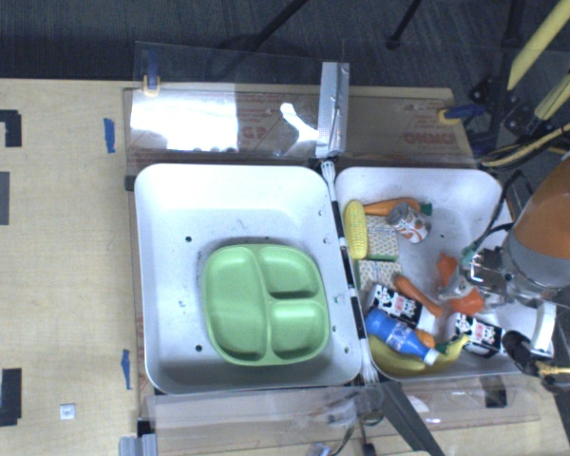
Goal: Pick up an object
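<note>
I'm looking down on the tabletop [47, 255] with two white bins side by side. The left bin [171, 217] carries a green divided plate [264, 302], lying flat toward the near side. The right bin [465, 190] holds the jumble of things to pick from. Along its left wall an ear of corn [355, 229] lies lengthwise, with a carrot [396, 204] just past its far end and a small grey and red toy [408, 223] beside that. Near the middle a second carrot [416, 294] lies at a slant, touching a black-and-white carton [396, 305]. Below those a blue bottle [395, 335] rests across a banana [408, 361] at the near wall. Another black-and-white carton [479, 335] sits toward the near right corner.

The arm [551, 226] comes in from the right, its orange band over the bin's right edge. The claw [475, 278] sits low over the right part of that bin, close to an orange piece [446, 269] there. I cannot tell how the claw stands, and I see nothing clearly gripped in it.
</note>
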